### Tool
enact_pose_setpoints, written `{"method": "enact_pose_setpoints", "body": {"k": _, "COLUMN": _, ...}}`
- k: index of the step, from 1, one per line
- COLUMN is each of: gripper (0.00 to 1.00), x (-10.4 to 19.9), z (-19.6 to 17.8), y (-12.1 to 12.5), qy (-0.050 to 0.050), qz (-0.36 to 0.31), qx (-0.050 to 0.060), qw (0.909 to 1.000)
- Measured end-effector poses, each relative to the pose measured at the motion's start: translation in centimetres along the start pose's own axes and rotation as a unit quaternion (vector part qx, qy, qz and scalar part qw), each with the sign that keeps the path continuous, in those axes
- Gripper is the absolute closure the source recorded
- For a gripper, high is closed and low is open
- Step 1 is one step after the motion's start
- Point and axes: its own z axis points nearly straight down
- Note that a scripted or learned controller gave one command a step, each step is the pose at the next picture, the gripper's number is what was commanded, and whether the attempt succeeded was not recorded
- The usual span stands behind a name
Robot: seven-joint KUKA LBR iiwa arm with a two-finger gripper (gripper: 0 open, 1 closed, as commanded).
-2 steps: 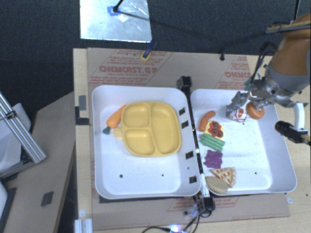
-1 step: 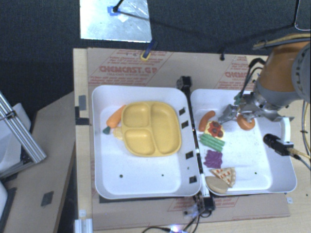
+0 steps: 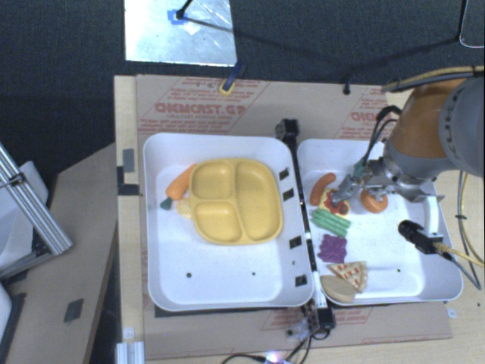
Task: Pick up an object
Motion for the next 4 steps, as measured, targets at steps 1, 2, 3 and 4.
{"method": "enact_pose_setpoints", "body": {"k": 1, "gripper": 0.00, "x": 0.0, "z": 3.1, "y": 0.2, "qy": -0.001, "qz": 0.000, "qx": -0.004, "qw": 1.0000}}
{"method": "enact_pose_setpoints", "body": {"k": 2, "gripper": 1.00, "x": -0.1, "z": 2.0, "y": 0.3, "qy": -0.002, "qz": 0.000, "qx": -0.007, "qw": 1.0000}}
{"method": "enact_pose_setpoints", "body": {"k": 3, "gripper": 1.00, "x": 0.3, "z": -2.5, "y": 0.4, "qy": -0.001, "qz": -0.001, "qx": -0.004, "qw": 1.0000}}
{"method": "enact_pose_setpoints", "body": {"k": 4, "gripper": 1.00, "x": 0.6, "z": -7.6, "y": 1.5, "qy": -0.001, "qz": -0.002, "qx": -0.005, "qw": 1.0000}}
